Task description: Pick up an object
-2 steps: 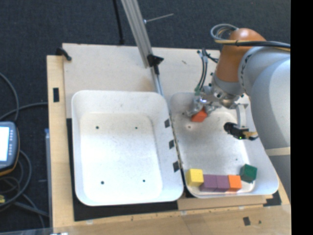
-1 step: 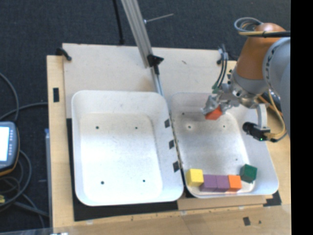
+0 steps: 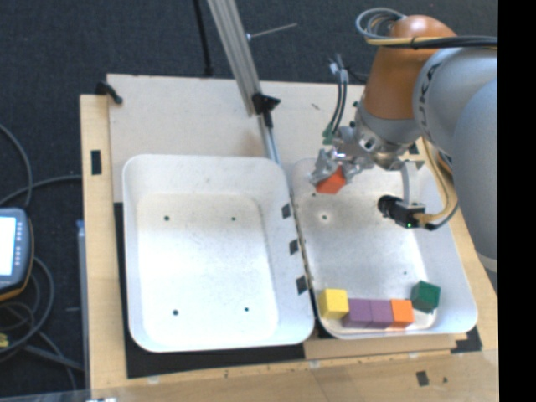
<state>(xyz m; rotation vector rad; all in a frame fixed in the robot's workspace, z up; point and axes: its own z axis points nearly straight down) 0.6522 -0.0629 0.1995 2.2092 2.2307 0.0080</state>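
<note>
The fingers [image 3: 328,167] of the gripper [image 3: 331,174] are seen in the upper centre of the frame, closed on a small orange-red block [image 3: 332,182], which is held between them above the far end of the right bin [image 3: 368,233]. The block appears raised off the bin floor, though its height cannot be judged with certainty. Above the fingers, the wrist and the orange band [image 3: 398,69] of the grey arm [image 3: 465,115] are shown entering from the upper right.

The step in hand is judged to be the lift after a grasp. The next move calls for the block to be carried clear of the bin with the grip kept firm, since only its upper part is clamped.

Two white bins are counted on the desk [image 3: 201,124]: the left bin [image 3: 142,224] and the right bin. Along the near edge of the right bin, five further blocks are counted: one yellow [image 3: 335,301], two purple [image 3: 372,311], one orange [image 3: 402,311] and one green [image 3: 425,295].
</note>
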